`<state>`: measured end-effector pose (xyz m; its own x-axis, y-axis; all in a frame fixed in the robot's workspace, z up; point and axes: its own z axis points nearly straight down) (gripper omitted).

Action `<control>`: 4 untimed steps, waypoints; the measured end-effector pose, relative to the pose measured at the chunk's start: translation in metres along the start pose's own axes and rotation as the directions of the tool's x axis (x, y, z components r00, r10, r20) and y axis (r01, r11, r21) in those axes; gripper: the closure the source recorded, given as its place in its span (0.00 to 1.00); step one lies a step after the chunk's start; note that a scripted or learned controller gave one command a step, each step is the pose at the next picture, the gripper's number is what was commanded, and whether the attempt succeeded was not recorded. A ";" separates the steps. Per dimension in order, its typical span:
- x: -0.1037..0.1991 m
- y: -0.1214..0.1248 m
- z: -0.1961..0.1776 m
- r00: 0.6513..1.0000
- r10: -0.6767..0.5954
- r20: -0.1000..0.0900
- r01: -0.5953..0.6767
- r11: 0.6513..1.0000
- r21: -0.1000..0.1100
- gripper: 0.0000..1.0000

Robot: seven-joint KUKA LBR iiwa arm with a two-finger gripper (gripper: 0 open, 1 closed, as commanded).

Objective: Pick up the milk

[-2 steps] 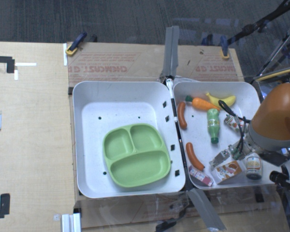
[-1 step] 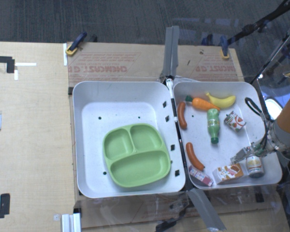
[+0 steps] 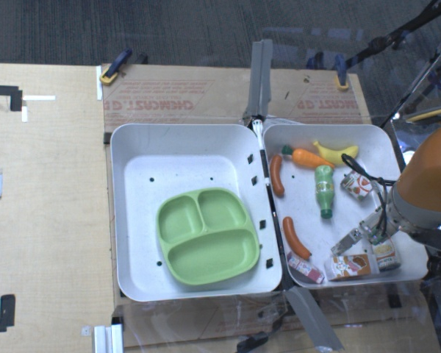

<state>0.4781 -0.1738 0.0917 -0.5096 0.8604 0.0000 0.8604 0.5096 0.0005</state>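
My claw (image 3: 350,243) hangs over the right bin's (image 3: 386,134) near edge, the milk (image 3: 350,266) lying just beneath it; I cannot tell how wide it gapes.

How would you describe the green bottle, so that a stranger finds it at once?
Look in the right bin, the one crowded with toy food. Near its middle, just below the carrot, lies the green bottle. It is the only green and the only see-through item in that bin.
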 end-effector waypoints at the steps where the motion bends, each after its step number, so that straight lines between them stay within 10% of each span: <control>1: -0.001 0.000 -0.009 1.000 0.003 0.001 -0.003 1.000 -0.001 1.00; 2: 0.045 0.049 -0.131 0.995 -0.096 0.003 0.096 0.995 -0.001 1.00; 3: 0.045 0.048 -0.130 0.995 -0.095 0.002 0.095 0.995 0.000 0.00; 4: 0.026 0.014 0.000 0.970 0.245 0.000 -0.245 0.970 0.001 0.00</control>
<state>0.4772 -0.1444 0.0919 -0.2833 0.9590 -0.0002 0.9590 0.2833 -0.0010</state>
